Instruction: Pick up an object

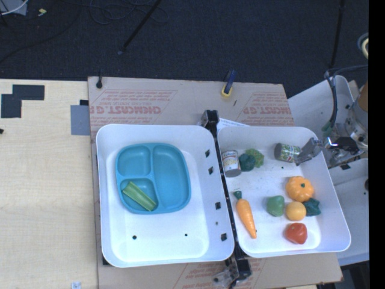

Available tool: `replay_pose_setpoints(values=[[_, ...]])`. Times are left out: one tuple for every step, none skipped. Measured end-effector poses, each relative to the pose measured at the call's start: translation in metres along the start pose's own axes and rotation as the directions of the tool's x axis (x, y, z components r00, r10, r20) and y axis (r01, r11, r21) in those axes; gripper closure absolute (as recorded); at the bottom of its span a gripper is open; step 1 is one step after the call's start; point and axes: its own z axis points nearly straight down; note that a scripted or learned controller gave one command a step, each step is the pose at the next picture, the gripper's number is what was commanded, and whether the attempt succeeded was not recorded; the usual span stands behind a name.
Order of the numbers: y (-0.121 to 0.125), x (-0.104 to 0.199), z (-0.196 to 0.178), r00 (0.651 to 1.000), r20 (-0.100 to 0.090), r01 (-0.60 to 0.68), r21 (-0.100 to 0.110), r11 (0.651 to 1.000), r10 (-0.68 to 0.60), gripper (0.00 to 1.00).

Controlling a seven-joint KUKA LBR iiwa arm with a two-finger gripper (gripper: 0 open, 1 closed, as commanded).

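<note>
Gripper (pixel 314 149) sits at the 3 o'clock edge of the right bin (pixel 337 233), low over the rim, arm (pixel 349 138) coming in from 3 o'clock. Can't tell how far open it is, nothing visibly held. One grey part pokes toward 9 o'clock, its tip just beside a green-labelled can (pixel 287 152) lying on its side at the bin's 1 o'clock area; contact unclear.

Right bin contents: small tin (pixel 230 162) with pale label at 10 o'clock, hard against the divider. Green leafy piece (pixel 251 159) just beside it on its 3 o'clock side, touching or nearly. Carrot (pixel 246 217) at 7 o'clock, running along the divider, tip toward 6. Green pepper (pixel 275 206) near centre. Small orange pumpkin (pixel 299 188) at 3 o'clock of centre, yellow-orange round fruit (pixel 295 211) right under it, touching. Dark teal lump (pixel 312 207) beside that fruit on the 3 o'clock side. Red tomato-like piece (pixel 296 233) at 5 o'clock, near the fruit.

Left bin (pixel 180 251) holds a blue divided plate (pixel 171 173), set toward 11 o'clock. Pale green strip (pixel 138 195) lies tilted in the plate's 7 o'clock compartment.

Both bins rest on cardboard (pixel 156 104) on a light wood bench (pixel 42 191). Blue-yellow clamp (pixel 228 84) on the cardboard at 12 o'clock.
</note>
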Motion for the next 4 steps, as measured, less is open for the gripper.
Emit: replay_pose_setpoints(values=[[0.002,0.000,-0.007,1.000,0.002,0.002,-0.011,1.000,-0.002,0.00],[-0.002,-0.004,0.039,1.000,0.001,0.002,-0.007,1.000,-0.002,0.00],[-0.002,-0.011,0.086,1.000,0.001,0.002,-0.008,1.000,-0.002,0.00],[0.000,-0.004,0.131,1.000,0.000,0.002,-0.007,1.000,-0.002,0.00]])
